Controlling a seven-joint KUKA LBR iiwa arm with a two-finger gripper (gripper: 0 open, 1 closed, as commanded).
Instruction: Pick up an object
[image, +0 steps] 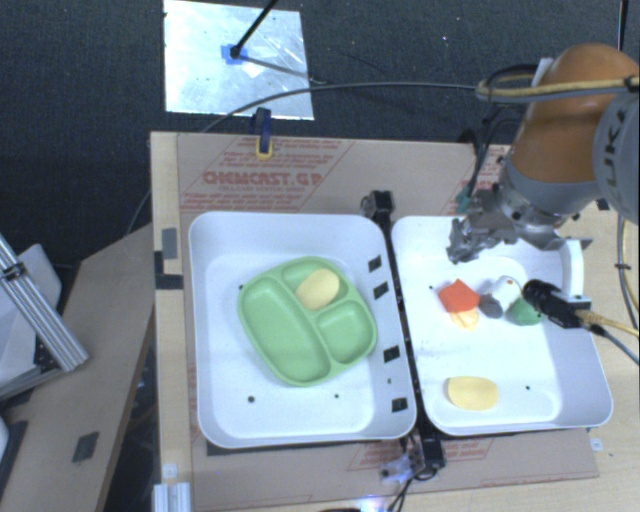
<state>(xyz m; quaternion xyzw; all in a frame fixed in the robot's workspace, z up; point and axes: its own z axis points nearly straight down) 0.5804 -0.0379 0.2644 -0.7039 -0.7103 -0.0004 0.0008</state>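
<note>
Two white bins sit side by side on the desk; my gripper (468, 243) hovers over the far part of the right bin (430, 310), and whether it is released or clenched cannot be told from this angle. Candidate objects lie just below it in that bin: an orange block (458, 296), a grey-and-white piece (497, 297), a green piece (523, 313), with a yellow oval (471, 392) well apart near the front wall. For a clean pick, I should centre over the orange block, descend vertically, and avoid its touching neighbours.
</note>
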